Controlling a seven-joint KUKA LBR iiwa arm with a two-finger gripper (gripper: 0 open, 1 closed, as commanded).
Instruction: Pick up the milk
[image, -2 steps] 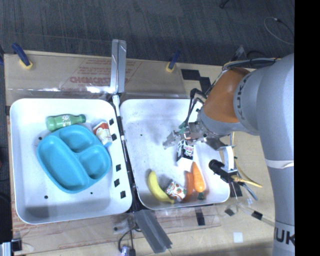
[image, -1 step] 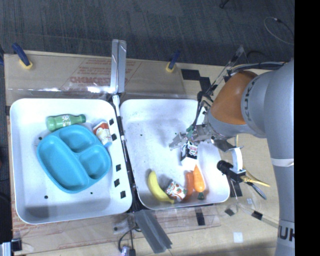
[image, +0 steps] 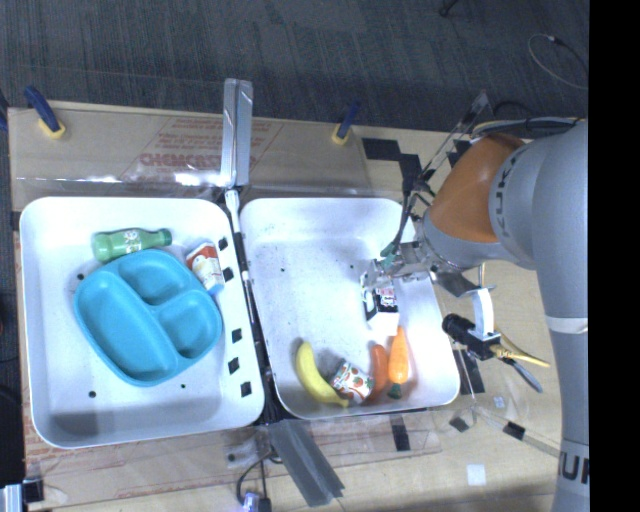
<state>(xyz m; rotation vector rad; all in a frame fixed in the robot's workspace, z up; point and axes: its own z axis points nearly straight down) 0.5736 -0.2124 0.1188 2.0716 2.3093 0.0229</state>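
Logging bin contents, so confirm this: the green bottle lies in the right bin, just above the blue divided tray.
Wrong bin. The camera view shows the green bottle lying in the left bin, just above the blue divided tray, as you said.

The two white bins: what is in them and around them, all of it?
Green bottle: one, green, left bin, top left.
Blue tray: one, blue, three compartments, left bin centre.
Small carton: one, red and white, left bin, by the tray's upper right edge.
Banana: one, yellow, right bin, bottom.
Can: one, red and white, right bin, beside the banana.
Carrots: two, orange, right bin, bottom right.
Clamps: two, blue, bench's far edge.
Gripper: one, grey, low over the right bin's right side.
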